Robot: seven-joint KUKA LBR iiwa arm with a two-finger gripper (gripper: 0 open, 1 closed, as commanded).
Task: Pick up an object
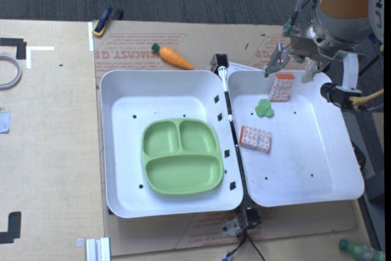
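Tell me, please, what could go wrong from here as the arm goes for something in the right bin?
1. The end effector hangs by the bin's far rim, beside the small patterned box; a descent here may clip the rim or topple the box.
2. The green toy lies close to that box, so a grasp could nudge both.
3. The second patterned box lies flat, which may be harder to pinch.

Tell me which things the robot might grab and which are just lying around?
Might grab, in the right bin:
- box under the gripper
- small green toy
- flat patterned box

Just lying around:
- green divided plate
- toy carrot
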